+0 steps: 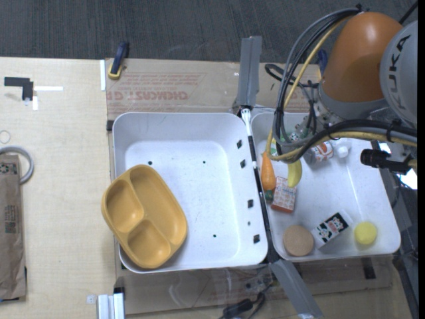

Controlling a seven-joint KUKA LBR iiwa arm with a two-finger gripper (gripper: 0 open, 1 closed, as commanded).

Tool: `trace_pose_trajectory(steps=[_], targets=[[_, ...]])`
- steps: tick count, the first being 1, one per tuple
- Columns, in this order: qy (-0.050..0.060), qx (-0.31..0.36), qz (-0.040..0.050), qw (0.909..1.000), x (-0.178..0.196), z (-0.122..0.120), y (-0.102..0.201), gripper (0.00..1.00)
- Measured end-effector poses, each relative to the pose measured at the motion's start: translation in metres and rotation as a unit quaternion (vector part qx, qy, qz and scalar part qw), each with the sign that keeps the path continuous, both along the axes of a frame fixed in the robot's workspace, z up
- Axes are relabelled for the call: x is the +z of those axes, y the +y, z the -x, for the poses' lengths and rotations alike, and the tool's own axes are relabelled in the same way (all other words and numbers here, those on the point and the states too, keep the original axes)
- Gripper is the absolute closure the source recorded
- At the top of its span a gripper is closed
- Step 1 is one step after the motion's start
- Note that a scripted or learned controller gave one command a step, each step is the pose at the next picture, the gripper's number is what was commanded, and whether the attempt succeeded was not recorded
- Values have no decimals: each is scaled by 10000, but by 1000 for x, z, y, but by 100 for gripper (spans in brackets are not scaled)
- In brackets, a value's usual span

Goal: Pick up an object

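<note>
Nearest the camera, a yellow tray lies in the left bin. In the right bin are a carrot, banana, red box, round disc, carton and lemon. Whether the end effector grasps anything, I cannot tell.

Brown paper bag at the bench's left edge — blue-and-yellow tool near the top.
</note>
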State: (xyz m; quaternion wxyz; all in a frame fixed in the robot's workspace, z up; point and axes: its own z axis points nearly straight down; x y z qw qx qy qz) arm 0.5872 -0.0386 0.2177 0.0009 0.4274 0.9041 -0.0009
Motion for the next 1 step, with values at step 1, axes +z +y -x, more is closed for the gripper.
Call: trace_pose_trajectory(steps=[1], targets=[[-4, 1058, 0, 9944, 34, 23, -42, 100]])
